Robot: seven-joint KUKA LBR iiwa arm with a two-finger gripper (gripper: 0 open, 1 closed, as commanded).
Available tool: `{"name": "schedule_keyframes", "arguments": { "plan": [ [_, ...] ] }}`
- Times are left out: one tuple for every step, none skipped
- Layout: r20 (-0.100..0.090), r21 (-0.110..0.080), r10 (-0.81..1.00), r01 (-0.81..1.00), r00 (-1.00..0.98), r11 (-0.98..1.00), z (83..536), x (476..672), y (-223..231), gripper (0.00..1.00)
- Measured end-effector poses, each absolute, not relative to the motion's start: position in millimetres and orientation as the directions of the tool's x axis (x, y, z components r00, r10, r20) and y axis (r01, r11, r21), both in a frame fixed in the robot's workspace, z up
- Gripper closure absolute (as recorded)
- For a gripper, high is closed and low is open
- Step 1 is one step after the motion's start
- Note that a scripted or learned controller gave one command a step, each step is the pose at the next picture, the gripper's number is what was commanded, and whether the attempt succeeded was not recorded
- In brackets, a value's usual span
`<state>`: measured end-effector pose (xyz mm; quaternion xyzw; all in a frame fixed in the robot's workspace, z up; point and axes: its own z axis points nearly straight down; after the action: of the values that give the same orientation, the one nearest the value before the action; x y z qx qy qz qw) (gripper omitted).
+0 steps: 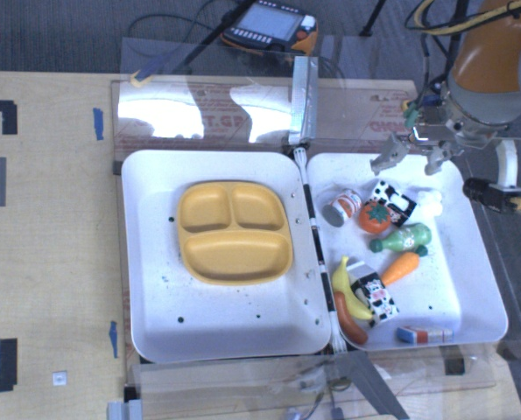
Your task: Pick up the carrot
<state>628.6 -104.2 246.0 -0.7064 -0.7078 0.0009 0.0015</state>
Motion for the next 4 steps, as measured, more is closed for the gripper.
{"name": "schedule_keyframes", "arguments": {
  "plan": [
    [0.002, -0.001, 0.902, 0.902, -0.432, 0.432, 182, 576.8, -150, 0.00],
    [-0.032, 0.019, 0.678, 0.678, -0.734, 0.735, 114, 549.7, -156, 0.00],
    [-0.008, 0.002, 0.366, 0.366, -0.931, 0.931, 86, 539.6, -185, 0.00],
    [-0.022, 0.004, 0.332, 0.332, -0.943, 0.943, 89, 486.4, -200, 0.00]
  ]
}}
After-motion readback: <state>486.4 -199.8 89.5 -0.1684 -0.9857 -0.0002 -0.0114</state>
